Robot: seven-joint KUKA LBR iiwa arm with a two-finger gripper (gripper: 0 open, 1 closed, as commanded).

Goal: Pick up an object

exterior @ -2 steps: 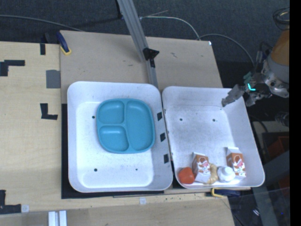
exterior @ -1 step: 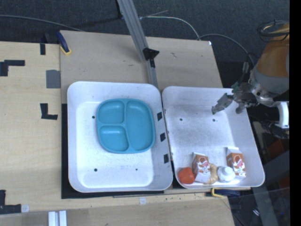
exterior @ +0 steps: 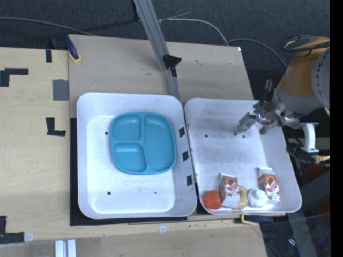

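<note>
objects bunched in the near corner, gripper up at the far edge

objects all sit along the near edge of the right bin (exterior: 225, 143): two small cartons (exterior: 229, 189) (exterior: 269, 184), a white bottle (exterior: 258, 198), an orange-red ball (exterior: 212, 199), a pale lumpy piece (exterior: 244, 197). they're touching, packed tight, and that's the trouble: a descent there could wedge a finger on a neighbour or against the bin wall and come up with nothing. the ball looks smooth and likely to roll. the gripper (exterior: 251, 123) hovers near the far right edge, fingers spread, nothing between them. the left bin (exterior: 91, 143) carries a blue divided plate (exterior: 143, 142).
</note>
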